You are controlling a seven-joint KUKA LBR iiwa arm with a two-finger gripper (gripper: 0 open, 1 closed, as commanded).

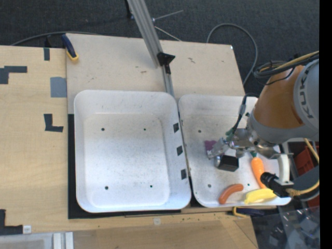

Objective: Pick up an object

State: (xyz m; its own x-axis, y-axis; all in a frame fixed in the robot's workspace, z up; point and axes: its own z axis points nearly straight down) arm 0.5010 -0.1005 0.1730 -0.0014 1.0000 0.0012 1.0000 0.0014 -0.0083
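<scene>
Nearest me in the right bin [197,113], I note a yellow piece [259,195] lying along the front rim, its long axis left-right, and beside it an orange-red sausage shape [230,192] angled up toward the right. Behind them an orange carrot-like piece [257,169] points front-to-back, just beside the gripper [226,157], which is low over a black block [227,163] and a small purple item [209,146]. I cannot tell the fingers' state, the wrist hiding them; the left bin [83,139] offers wide open floor on the table [31,139].

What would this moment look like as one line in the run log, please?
arm: over right bin | gripper: low beside purple object | grasp: unconfirmed
</scene>
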